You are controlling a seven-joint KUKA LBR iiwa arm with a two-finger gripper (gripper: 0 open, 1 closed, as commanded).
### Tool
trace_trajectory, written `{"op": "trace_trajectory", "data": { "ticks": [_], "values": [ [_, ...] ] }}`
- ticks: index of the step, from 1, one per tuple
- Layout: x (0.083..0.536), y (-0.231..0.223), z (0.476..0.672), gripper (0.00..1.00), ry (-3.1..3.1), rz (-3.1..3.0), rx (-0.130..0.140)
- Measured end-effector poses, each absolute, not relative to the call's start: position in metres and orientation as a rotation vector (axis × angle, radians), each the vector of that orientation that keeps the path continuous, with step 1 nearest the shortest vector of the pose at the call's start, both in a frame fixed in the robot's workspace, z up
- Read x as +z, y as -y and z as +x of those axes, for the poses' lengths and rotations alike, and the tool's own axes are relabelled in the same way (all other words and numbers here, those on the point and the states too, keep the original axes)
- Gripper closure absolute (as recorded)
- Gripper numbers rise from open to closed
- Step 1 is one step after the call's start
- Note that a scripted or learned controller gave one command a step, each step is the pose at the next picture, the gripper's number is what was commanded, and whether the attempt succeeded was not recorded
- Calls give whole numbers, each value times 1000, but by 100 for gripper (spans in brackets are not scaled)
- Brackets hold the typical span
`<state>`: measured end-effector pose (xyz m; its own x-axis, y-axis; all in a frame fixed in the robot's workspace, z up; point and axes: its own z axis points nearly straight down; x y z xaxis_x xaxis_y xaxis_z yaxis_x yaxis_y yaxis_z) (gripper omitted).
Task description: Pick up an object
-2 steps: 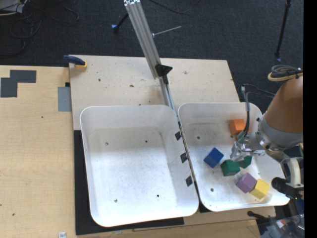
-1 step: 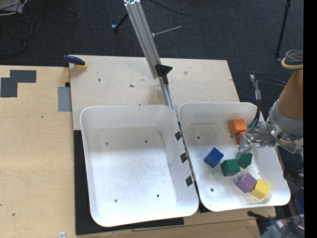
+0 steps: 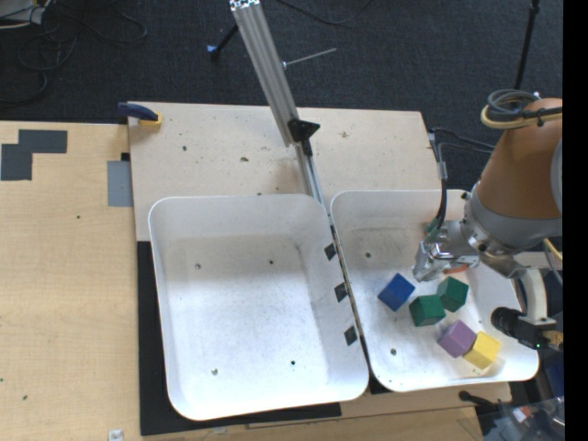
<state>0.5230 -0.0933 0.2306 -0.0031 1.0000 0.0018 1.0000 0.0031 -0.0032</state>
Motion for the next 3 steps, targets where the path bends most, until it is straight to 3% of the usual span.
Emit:
{"op": "trace_trajectory", "data": {
  "ticks": [3],
  "values": [
    [234, -74, 548, 100, 2225, -2213, 1]
  ]
}}
